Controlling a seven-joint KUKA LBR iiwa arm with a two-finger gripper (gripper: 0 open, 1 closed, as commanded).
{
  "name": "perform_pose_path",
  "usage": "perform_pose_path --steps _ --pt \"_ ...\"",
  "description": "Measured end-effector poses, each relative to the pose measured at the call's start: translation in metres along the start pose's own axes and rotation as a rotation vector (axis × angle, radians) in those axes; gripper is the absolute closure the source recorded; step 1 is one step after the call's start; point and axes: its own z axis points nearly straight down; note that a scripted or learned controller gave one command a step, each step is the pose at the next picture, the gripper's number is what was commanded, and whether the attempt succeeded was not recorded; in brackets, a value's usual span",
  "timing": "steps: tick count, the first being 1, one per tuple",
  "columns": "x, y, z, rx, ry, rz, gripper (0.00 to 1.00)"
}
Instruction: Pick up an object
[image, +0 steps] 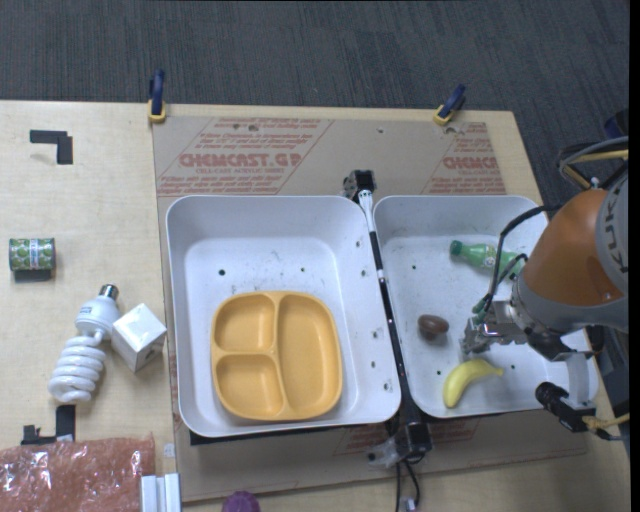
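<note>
Yellow banana (470, 379) flat in right bin (400, 290)

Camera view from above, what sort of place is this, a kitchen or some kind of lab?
Probably a robot grasping test bench, not a kitchen: two white bins on a clamped board, and the arm's gripper reaching among a toy-like banana and bottle.

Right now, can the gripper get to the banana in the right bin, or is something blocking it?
Probably yes. The gripper hangs just above the banana in the right bin. The brown object and green bottle lie apart from it.
</note>
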Motion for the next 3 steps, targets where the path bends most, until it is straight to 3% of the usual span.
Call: perform_pose_path --steps 1,2,3 --pt "0.011 0.079 0.000 -0.001 -0.001 -0.004 0.00" --pt "0.009 -0.018 0.000 0.000 0.000 0.000 0.00" --pt "-0.027 0.039 0.000 -0.002 -0.001 -0.004 0.00"
